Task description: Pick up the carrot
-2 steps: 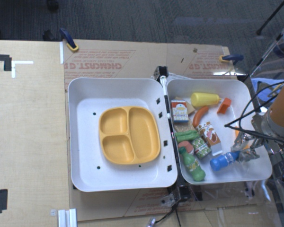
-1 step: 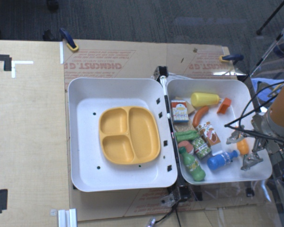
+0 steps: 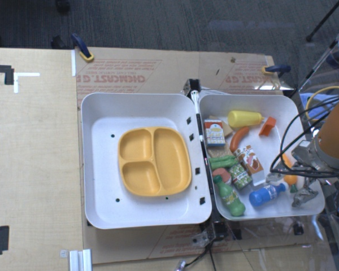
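Many toys [image 3: 237,174] crowding carrot [image 3: 267,126], hand [image 3: 303,196] near

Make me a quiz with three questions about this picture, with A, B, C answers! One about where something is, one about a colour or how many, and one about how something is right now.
1. Where does the yellow plate lie?
A. In the left bin
B. In the right bin
C. On the carpet

2. How many sections does the yellow plate have?
A. One
B. Three
C. Six

3. How is the blue bottle resting?
A. Standing upright
B. Lying on its side
C. Held in the air

Answers:
1. A, because the plate sits in the middle of the left bin, apart from the toys heaped in the right bin.
2. B, because ridges split the plate into two small sections and one long one.
3. B, because the bottle lies flat on the right bin's floor, cap end pointing toward the arm's side.
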`<state>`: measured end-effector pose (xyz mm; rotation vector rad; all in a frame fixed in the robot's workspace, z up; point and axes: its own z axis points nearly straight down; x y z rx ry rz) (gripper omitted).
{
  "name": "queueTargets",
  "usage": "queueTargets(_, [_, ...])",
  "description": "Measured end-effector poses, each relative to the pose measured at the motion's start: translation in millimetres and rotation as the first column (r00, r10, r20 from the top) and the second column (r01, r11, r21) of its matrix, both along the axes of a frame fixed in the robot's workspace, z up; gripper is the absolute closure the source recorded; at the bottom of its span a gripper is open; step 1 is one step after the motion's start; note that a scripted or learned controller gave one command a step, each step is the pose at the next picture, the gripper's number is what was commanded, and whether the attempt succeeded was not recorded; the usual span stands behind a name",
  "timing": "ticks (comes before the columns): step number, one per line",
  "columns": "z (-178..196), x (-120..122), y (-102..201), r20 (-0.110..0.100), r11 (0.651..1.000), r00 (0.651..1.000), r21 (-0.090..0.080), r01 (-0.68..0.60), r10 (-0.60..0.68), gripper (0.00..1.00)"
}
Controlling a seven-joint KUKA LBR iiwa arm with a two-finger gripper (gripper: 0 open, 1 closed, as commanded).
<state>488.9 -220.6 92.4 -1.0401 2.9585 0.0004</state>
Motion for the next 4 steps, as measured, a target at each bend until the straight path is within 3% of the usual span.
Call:
queueTargets(1, [0,11,1,0.001,0.994,0.994,-0.001,-0.112,0.112,0.00])
queueTargets(3, [0,-8,1,0.000,0.927,0.927,-0.002,-0.376,0.376,0.00])
queueTargets(4, [10,-4,3,0.009,0.927,0.927,-0.004,-0.374,0.374,1.00])
